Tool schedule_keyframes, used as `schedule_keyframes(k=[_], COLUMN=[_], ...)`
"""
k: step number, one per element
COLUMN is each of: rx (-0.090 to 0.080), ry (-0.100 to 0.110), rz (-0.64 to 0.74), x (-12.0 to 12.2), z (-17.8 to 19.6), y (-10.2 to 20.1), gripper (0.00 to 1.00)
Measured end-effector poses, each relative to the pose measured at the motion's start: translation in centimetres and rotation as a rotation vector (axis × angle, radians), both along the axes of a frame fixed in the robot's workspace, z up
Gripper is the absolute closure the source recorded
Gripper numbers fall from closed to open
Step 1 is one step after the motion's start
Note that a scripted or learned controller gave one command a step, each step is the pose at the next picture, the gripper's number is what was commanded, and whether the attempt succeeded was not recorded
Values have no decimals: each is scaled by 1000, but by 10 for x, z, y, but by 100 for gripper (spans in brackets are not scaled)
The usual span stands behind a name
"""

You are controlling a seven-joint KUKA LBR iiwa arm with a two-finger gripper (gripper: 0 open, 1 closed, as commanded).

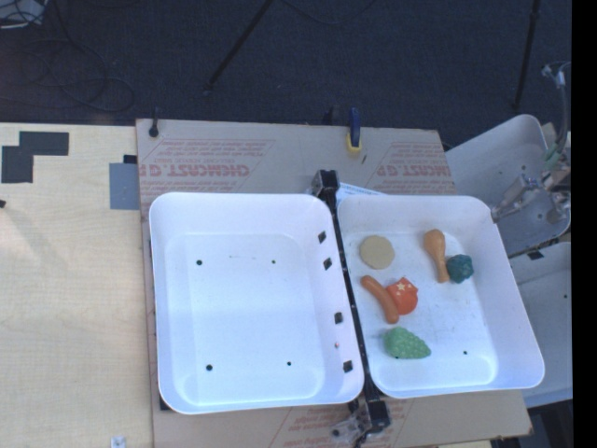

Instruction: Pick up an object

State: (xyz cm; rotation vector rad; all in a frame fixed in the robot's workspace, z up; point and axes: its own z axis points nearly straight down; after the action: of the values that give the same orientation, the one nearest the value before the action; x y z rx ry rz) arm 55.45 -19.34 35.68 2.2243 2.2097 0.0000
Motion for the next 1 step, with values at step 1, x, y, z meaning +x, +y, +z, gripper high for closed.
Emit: schedule_keyframes(k=[1], rx=[-1], ry=[-9], rz=[3], x=[-82], z=[145], y=[-22], gripper=[0])
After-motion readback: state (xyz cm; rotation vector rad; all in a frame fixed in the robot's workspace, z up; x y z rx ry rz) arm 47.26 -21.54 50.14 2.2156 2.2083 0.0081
